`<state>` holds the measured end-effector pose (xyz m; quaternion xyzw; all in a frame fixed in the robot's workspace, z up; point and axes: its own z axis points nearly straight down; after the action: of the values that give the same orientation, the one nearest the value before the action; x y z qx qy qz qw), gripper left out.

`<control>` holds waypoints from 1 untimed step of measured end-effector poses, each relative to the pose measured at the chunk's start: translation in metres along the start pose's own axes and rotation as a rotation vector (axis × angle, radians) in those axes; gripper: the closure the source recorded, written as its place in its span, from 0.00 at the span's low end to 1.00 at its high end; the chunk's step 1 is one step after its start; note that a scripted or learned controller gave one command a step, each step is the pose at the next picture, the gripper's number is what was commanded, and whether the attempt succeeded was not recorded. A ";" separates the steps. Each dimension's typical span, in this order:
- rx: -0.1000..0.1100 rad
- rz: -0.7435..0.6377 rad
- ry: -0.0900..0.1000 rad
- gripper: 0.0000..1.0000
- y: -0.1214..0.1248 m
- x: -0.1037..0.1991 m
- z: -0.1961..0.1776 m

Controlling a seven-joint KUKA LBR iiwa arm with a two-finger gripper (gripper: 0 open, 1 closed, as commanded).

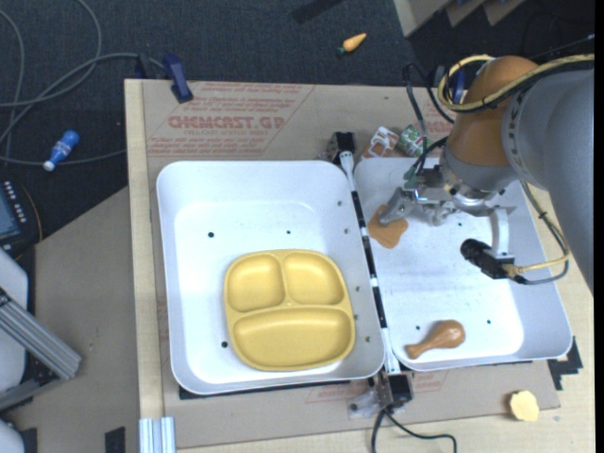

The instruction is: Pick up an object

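Grey arm low over the right bin [528, 343], tool [412, 206] beside a brown piece [388, 231], finger state unclear.

Robotics lab: white bins [189, 206] on a cardboard-covered bench [236, 111], loose cables [57, 64] across dark carpet [236, 26], aluminium framing [38, 343] nearby.

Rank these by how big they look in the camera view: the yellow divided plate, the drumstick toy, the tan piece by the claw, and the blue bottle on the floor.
1. Yellow divided plate, by far the largest.
2. Drumstick toy.
3. Tan piece by the claw and the blue bottle: these look alike, so I won't rank them.
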<state>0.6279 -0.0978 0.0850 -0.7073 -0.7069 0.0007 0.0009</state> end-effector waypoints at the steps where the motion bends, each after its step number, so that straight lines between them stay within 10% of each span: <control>1: -0.007 -0.002 -0.001 0.00 0.033 0.002 0.000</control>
<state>0.6610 -0.0956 0.0850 -0.7065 -0.7077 -0.0013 -0.0018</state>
